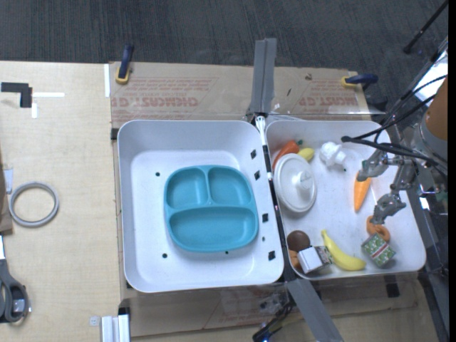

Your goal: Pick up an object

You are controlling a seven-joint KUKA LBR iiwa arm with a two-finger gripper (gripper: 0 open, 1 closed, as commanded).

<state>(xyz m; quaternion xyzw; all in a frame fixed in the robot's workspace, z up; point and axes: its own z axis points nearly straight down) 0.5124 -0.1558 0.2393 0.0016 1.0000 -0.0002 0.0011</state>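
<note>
We see the gripper point(377, 189) reaching in from the right over the right bin point(417, 258), its two fingers point(368, 169) spread apart and grasping nothing; one fingertip sits near the top of the carrot point(361, 192), the other lower, just above a small orange piece point(378, 229). The carrot lies upright-ish in the bin's middle right, apart from the white lidded bowl point(296, 182) to its left. Along the bin's front edge we find a banana point(340, 254), a dark brown round item point(298, 240), a small white-and-grey box point(311, 260) and a green patterned packet point(378, 251). Near the back sit a white lumpy object point(331, 153) and a small yellow piece point(306, 154). The left bin point(135, 191) holds a blue divided plate point(211, 208). On the tabletop point(64, 141), a roll of tape point(31, 204) lies at left.
</note>
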